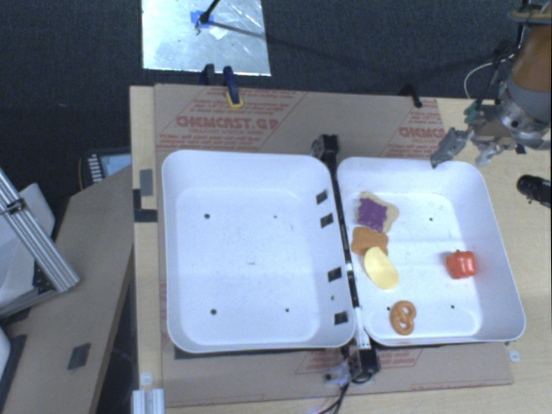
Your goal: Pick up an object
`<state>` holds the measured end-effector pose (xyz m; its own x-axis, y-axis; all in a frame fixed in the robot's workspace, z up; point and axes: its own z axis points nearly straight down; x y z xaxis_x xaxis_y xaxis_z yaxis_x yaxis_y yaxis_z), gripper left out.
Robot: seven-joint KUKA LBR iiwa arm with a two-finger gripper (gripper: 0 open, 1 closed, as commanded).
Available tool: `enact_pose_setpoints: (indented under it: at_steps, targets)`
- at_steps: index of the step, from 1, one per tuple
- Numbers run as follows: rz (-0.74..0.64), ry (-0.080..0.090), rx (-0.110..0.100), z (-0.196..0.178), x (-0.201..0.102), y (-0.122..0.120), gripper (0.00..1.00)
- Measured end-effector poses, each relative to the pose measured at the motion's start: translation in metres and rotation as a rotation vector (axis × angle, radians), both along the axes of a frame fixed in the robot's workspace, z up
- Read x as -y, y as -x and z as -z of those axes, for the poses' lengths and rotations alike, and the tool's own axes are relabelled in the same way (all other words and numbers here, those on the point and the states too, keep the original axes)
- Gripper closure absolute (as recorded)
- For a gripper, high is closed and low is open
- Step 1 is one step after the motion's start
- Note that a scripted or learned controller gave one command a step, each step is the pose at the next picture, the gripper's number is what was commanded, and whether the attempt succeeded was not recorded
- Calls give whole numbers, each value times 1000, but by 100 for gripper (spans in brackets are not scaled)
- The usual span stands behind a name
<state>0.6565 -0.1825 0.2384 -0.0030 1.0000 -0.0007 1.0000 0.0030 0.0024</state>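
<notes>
Bench: two white bins. Right bin (496, 257) holds purple piece (372, 211), yellow piece (380, 268), red pepper (461, 264), pretzel (403, 316), scattered for picking. Gripper (466, 145) above its far rim, fingers spread, empty.

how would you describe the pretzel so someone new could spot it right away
Look in the right-hand white bin, along its near edge. The pretzel lies there just below the yellow piece. It is the only brown, twisted, looped item, unlike the solid red piece.
</notes>
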Motion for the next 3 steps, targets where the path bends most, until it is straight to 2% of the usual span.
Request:
enact_pose_setpoints:
  at_steps: [1, 2, 3]
  targets:
    - [-6, 4, 20, -191, -33, -14, 0]
    - [5, 2, 3, -265, 26, 56, 0]
    - [-3, 3, 6, -273, 24, 53, 100]
